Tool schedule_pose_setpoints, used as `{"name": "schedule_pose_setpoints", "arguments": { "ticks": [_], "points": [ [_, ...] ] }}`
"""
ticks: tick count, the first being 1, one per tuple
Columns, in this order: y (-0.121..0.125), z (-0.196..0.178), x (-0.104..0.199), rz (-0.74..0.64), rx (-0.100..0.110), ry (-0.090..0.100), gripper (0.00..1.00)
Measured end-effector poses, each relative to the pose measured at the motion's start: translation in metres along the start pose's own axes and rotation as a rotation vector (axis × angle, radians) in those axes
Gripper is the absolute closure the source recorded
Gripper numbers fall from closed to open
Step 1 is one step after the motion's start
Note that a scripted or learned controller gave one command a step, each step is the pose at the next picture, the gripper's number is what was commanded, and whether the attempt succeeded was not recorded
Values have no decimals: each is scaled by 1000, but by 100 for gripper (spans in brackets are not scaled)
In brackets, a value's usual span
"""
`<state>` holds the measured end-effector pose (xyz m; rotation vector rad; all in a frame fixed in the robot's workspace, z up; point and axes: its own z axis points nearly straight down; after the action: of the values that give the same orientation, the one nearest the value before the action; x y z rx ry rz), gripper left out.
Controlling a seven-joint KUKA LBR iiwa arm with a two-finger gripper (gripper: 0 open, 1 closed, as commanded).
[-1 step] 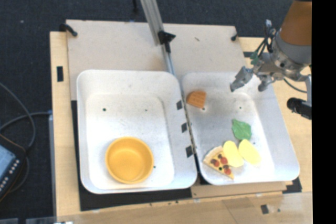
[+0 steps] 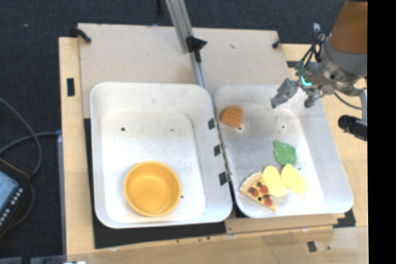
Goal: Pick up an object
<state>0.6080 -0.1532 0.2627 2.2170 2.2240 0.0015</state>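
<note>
- Camera view, looking down at a slant, starting at the left: the left bin (image 2: pixel 105 102) holds a yellow bowl (image 2: pixel 152 188) sitting upright toward its 6 o'clock edge, well apart from the arm.
- Between the bins, a metal rail (image 2: pixel 176 0) slants down from 12 o'clock and ends where the two rims meet.
- Next comes the right bin (image 2: pixel 322 151). A small brown piece (image 2: pixel 231 116) lies at about 10 o'clock inside it, near the divider.
- Toward 5 o'clock in that bin sits a cluster: a pizza slice (image 2: pixel 257 191) touching two yellow pieces (image 2: pixel 284 180), with a green piece (image 2: pixel 285 152) just above them.
- Farthest right, the gripper (image 2: pixel 298 96) hangs over the bin's 1 o'clock corner, fingers spread apart with nothing between them.
- Progress, as I judge it: nothing has been picked up yet. Every object lies on a bin floor, so the reach, the closing and the lift are all left.
- The brown piece looks the nearest candidate, off at the gripper's 9 o'clock, though which object is meant I cannot say.
- Hard to make out: the arm (image 2: pixel 348 28) is cut off at the right, the gripper's height above the bin is unclear, and the small toys are too blurred to name surely.
</note>
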Motion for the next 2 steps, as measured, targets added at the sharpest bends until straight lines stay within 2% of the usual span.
{"name": "schedule_pose_setpoints", "arguments": {
  "ticks": [2],
  "points": [
    [-5, 109, 8, 5, 1, -1, 0]
  ]
}}
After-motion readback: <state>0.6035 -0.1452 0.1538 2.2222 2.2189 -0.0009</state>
